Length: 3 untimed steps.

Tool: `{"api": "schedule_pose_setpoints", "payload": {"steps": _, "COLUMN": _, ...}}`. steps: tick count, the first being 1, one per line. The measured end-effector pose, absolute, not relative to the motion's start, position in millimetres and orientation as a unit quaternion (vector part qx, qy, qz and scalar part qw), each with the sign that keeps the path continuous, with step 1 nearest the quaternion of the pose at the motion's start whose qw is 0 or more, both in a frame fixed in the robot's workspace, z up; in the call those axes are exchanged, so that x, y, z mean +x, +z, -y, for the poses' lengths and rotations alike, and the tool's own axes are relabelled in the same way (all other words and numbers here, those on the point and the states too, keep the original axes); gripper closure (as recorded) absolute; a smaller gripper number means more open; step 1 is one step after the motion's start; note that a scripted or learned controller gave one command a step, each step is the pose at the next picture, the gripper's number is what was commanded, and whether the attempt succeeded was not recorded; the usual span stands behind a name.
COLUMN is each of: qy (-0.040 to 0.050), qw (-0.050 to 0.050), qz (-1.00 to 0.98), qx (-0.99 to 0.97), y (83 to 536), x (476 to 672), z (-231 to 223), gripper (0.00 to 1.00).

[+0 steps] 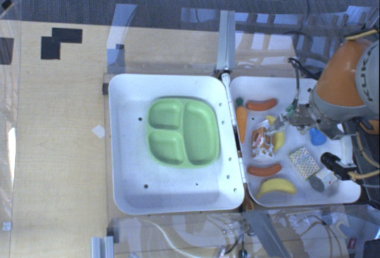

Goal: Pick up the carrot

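Note:
The carrot [241,122] is orange with a green top and lies along the left wall of the right bin [350,194], pointing toward the front. My gripper [286,120] hangs over the middle of the right bin, to the right of the carrot and apart from it. It is just above a red-and-white snack packet [260,139]. The arm's orange band [349,75] and grey wrist cover the bin's far right part.
In the right bin also lie two red sausages [261,104] [264,169], a banana [276,186], a yellow piece [278,141], a blue item [318,137], a checkered packet [303,161] and a grey cylinder [320,181]. The left bin [127,150] holds a green divided plate [181,132].

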<state>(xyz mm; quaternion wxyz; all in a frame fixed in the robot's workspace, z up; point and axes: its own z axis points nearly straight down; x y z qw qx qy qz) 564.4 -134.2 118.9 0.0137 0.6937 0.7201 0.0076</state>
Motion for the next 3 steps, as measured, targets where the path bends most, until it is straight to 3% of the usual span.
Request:
{"api": "schedule_pose_setpoints", "payload": {"steps": 1, "qy": 0.0007, "qw": 0.001, "qz": -0.719, "qx": 0.695, "y": 92, "x": 586.1, "z": 98, "gripper": 0.0}}
{"api": "schedule_pose_setpoints", "payload": {"steps": 2, "qy": 0.0016, "qw": 0.001, "qz": -0.719, "qx": 0.695, "y": 102, "x": 586.8, "z": 98, "gripper": 1.0}}
{"api": "schedule_pose_setpoints", "payload": {"steps": 3, "qy": 0.0007, "qw": 0.002, "qz": -0.785, "qx": 0.62, "y": 291, "x": 551.4, "z": 156, "gripper": 1.0}}
